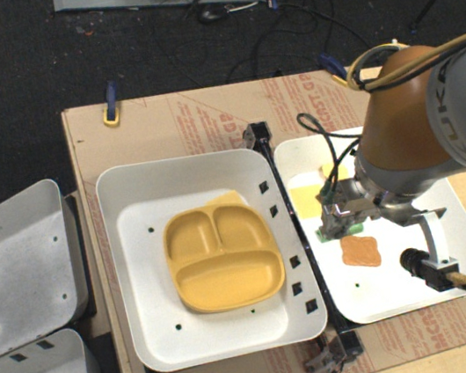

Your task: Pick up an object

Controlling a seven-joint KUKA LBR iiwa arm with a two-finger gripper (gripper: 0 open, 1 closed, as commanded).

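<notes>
Brown board (202,111) under white bins (151,329), dark carpet (9,78) around

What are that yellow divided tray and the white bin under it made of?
The yellow tray looks like moulded plastic: one even colour, rounded dividers, a soft matte sheen. The white bin beneath it seems to be thin plastic or painted sheet, smooth, with rounded corners and a raised rim; the view leaves that open. The board below both looks like printed cardboard.
</notes>
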